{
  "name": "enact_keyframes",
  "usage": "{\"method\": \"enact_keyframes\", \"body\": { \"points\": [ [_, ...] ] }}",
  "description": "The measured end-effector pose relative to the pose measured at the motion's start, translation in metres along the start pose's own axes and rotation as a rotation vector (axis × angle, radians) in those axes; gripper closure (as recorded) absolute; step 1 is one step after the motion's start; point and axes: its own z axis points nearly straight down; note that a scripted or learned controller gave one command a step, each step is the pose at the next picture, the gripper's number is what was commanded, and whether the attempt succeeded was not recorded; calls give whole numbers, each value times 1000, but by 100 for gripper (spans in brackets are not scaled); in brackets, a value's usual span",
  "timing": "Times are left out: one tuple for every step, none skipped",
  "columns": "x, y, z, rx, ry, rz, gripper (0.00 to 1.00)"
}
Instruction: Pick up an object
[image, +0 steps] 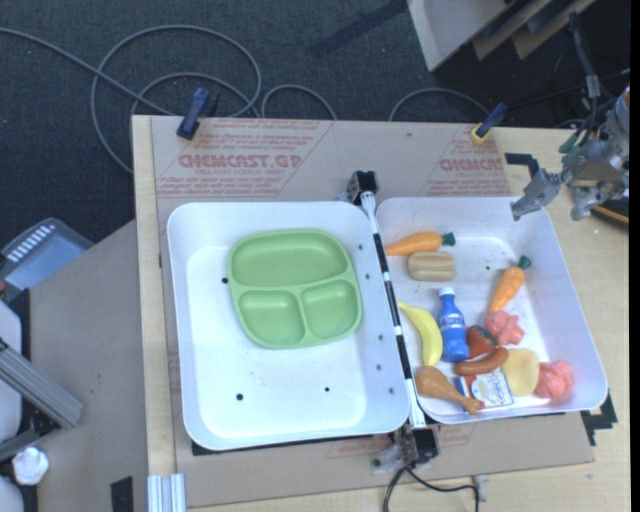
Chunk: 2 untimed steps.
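Camera view: end effector open, above right bin rim.

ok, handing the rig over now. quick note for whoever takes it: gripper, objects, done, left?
Gripper: open, holds nothing, hovering at the far right rim of the right bin.
Objects, all in the right bin: two carrots, bread roll, banana, blue bottle, sausage, drumstick, pink pieces.
Left bin: green divided plate.
Done: nothing picked yet.
Left: descend on one object, grasp, lift. The carrot near the right wall looks closest.
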Motion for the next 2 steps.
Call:
{"method": "enact_keyframes", "body": {
  "points": [
    [-36,-27,181,2,1,0,0],
    [-36,-26,171,0,0,1,100]
  ]
}}
